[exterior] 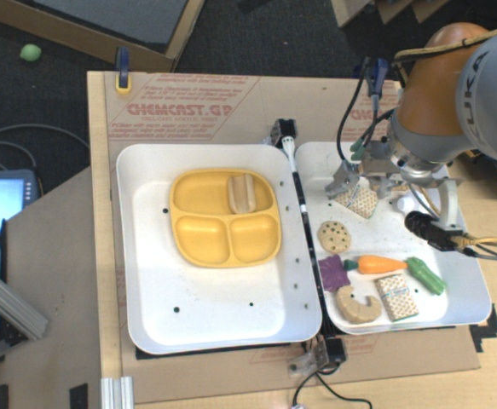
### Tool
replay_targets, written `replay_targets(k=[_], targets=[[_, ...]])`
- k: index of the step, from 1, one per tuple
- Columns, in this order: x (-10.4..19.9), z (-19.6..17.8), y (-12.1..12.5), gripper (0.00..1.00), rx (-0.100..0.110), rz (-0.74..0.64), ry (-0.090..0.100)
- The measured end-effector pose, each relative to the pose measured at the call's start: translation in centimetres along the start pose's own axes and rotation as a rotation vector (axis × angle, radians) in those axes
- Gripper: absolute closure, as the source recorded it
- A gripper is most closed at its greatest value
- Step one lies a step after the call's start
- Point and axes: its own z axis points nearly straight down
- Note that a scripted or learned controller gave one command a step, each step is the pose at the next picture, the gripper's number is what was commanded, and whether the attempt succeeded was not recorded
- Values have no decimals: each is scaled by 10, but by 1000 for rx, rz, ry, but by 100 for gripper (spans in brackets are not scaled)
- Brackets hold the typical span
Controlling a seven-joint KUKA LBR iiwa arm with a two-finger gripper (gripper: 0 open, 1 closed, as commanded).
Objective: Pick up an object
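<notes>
Waffle piece (363, 201) lies at twelve o'clock in the right bin (474, 309), under my gripper (356, 180); jaws' state I cannot tell. Probably light, stiff, thin: pinch across its edges.

Bench top (188, 109): brown board printed with red lettering, held at its upper left corner by a blue and yellow clamp (124, 68). Floor (26, 100): dark carpet; one small green ball (31, 53) lying on it at upper left. Grey panel with wooden edge (103, 7) along the top. Lit blue screen (1, 198) at left edge. Black cables (26, 139) curving over the floor at left.
</notes>
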Motion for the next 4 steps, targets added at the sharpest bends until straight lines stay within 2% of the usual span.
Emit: replay_targets(k=[1,3,4], targets=[[-36,102,7,0,-8,3,-5],[-46,97,-32,0,-8,3,-1],[-25,100,3,0,-7,-2,-3]])
